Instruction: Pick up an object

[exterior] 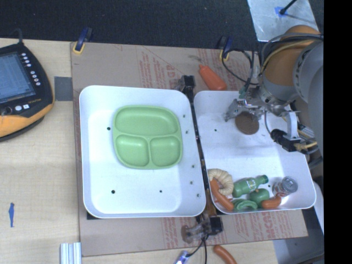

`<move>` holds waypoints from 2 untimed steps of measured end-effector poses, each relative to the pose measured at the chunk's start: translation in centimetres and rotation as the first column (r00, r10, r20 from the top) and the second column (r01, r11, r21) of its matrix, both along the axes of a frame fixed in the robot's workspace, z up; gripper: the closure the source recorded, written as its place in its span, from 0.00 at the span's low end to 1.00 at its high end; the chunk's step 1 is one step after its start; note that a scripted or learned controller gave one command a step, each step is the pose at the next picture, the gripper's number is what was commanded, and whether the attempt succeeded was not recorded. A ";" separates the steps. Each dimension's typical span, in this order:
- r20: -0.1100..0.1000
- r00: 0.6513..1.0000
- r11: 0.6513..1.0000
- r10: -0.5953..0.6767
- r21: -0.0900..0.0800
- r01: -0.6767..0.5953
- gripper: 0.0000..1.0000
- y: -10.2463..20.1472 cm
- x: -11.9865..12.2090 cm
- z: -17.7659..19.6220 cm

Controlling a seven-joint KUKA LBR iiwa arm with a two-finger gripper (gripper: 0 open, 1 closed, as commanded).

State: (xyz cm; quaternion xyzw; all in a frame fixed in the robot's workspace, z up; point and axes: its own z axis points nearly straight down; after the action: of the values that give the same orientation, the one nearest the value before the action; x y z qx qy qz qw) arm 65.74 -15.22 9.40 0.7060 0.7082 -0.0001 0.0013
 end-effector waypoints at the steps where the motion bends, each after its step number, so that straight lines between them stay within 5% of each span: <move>1: 0.001 1.000 1.000 0.000 -0.001 0.000 0.00 -3.2 0.0 0.0; 2: 0.003 1.000 1.000 0.000 -0.001 0.000 0.00 -4.0 0.0 0.0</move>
State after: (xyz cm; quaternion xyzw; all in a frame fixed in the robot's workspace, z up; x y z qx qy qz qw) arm 65.76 -19.25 9.38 0.7059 0.7083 0.0007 0.0026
